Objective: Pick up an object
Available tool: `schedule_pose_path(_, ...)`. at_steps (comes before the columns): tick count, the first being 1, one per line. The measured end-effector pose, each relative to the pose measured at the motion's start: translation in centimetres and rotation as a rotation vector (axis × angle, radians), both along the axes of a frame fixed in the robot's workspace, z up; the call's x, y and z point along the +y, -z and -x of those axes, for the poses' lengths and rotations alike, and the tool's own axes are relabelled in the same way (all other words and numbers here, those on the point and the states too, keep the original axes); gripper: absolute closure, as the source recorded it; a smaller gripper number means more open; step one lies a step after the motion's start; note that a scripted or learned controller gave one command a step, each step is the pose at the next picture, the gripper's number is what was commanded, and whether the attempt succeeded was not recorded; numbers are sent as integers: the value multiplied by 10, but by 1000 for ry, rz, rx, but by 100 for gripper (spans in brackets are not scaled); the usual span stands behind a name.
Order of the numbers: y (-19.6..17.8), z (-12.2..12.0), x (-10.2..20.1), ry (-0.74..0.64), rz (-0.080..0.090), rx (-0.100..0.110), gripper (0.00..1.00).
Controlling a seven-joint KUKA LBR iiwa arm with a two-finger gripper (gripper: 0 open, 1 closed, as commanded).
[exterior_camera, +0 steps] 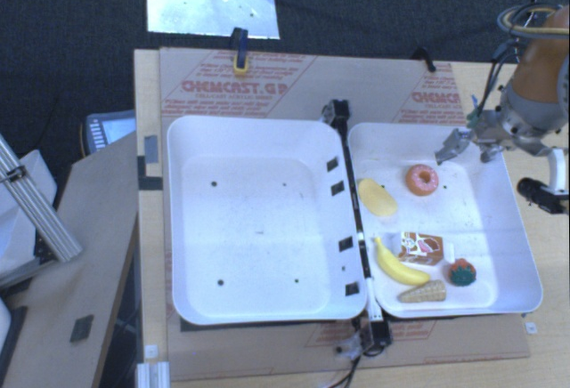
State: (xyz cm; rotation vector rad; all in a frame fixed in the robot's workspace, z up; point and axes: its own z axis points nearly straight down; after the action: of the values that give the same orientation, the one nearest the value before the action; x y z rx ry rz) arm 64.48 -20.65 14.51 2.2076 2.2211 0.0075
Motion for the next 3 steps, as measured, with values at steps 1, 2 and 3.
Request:
schedule_pose_path(1, 64, 97, 7, 8, -7, 19, 0)
schedule_pose_path(2, 18, -11, 1, -2, 1, -4, 0)
schedule_pose_path(3, 53, 42, 3, 7, -4, -7, 0)
